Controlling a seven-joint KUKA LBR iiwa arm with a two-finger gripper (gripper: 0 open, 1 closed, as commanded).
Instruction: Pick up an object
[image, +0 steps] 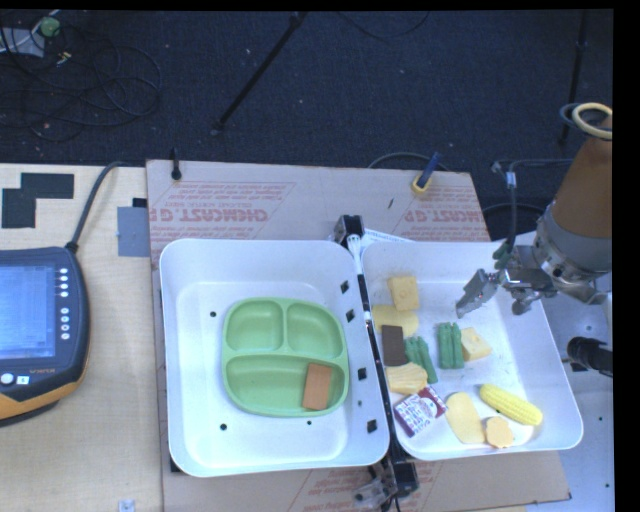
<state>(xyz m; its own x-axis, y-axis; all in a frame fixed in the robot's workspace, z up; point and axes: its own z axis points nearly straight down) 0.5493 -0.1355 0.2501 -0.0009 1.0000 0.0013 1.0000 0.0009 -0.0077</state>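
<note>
While the gripper (497, 292) hovers spread and empty above the right bin (560, 400), it looks mid-approach; next it must descend onto the yellow block (475, 345).

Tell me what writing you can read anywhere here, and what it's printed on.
"CHEMCAST G.P.": red print, upside down, on the brown board under the bins, repeated to the right; partly faint, so my reading is unsure.
Red-and-white packet in the right bin: print too small to read.
Handheld screen: too blurred.

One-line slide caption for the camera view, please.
Gripper poised over right bin of toy food, corn cob included; orange block sits in green tray, left bin.
</note>
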